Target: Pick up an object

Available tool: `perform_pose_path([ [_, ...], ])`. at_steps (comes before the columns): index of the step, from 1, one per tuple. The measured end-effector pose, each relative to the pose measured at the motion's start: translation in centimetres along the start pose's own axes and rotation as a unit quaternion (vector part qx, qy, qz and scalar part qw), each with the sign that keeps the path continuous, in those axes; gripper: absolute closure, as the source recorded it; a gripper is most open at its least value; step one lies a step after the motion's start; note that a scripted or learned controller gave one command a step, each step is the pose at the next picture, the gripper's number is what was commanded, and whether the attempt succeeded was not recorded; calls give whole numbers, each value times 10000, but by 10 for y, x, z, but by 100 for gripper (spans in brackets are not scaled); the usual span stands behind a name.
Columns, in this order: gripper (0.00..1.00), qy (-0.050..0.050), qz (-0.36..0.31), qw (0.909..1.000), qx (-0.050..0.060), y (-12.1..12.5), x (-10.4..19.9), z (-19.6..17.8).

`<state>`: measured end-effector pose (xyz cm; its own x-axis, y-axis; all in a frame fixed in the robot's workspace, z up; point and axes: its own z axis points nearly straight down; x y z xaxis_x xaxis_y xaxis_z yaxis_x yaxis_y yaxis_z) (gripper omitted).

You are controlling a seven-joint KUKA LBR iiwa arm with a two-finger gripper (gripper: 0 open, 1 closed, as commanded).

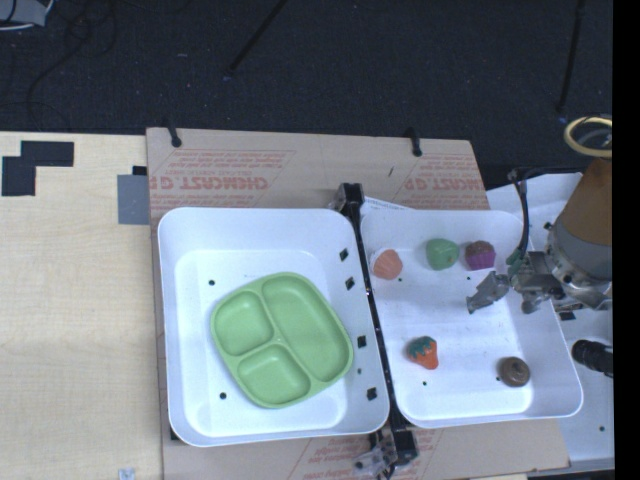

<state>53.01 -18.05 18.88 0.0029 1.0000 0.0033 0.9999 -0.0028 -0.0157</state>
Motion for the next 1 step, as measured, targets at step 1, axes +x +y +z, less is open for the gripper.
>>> perform_pose_path([
  [1, 0, -16, -14, 10000, -73, 3, 0, -8],
])
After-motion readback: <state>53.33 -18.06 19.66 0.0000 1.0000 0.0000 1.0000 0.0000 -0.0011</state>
